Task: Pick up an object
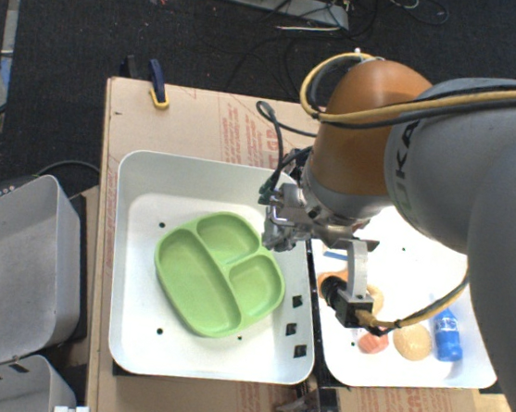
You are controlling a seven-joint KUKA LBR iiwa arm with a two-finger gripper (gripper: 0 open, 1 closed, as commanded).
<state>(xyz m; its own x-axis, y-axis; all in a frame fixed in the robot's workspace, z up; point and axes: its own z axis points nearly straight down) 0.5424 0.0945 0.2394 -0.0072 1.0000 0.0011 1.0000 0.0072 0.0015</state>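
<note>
A green divided plate [217, 273] lies in the left white bin [138, 232], with three compartments. My gripper [278, 229] hangs over the plate's upper right edge, close to the wall between the two bins. In the right bin [424, 375], partly hidden by the arm, lie an orange item [330, 284], a small red piece [372, 344], a beige rounded object [413, 342] and a blue bottle [447, 337]. I see nothing held at the gripper.
The arm's big orange and grey body covers most of the right bin. A grey metal container [9, 258] stands left of the bench. A yellow-and-blue clamp [159, 86] sits at the cardboard's far left corner.
</note>
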